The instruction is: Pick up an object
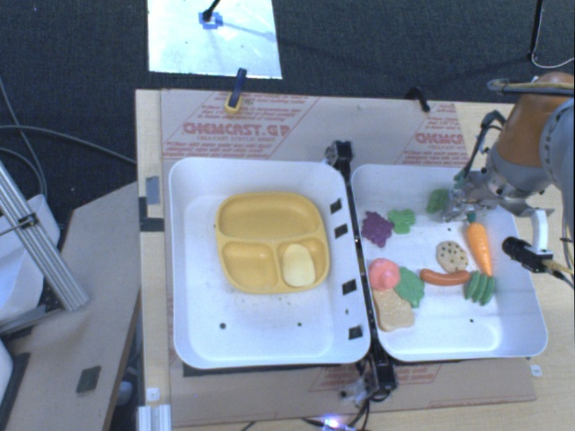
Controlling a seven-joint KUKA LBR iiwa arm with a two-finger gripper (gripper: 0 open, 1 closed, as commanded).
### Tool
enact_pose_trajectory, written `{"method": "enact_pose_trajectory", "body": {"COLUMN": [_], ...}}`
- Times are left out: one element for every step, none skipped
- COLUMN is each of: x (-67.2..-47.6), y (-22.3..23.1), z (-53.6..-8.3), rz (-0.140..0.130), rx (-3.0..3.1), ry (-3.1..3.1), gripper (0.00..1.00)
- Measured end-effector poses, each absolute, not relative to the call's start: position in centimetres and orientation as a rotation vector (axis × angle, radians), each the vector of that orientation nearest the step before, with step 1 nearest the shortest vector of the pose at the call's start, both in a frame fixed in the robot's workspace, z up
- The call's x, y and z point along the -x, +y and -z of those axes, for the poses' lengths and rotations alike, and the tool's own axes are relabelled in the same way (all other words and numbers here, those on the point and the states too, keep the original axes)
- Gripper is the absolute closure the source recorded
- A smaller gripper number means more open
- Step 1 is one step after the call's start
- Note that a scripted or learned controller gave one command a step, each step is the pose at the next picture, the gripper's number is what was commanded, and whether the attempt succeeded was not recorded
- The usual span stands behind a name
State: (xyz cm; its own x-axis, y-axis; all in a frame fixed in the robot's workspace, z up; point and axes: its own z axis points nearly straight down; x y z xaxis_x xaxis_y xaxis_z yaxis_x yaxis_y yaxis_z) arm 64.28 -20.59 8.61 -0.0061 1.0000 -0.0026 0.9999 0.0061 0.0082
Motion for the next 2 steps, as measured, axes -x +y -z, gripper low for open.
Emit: {"method": "enact_pose_trajectory", "body": {"x": [-67.0,-67.1], "y": [-20.7,-16.4], "z": [-10.4,-16.4], "rz": [0.002,-0.009], "rx": [-2.215,-2.208], "ry": [2.226,2.226], "gripper": [1.0,1.0]}}
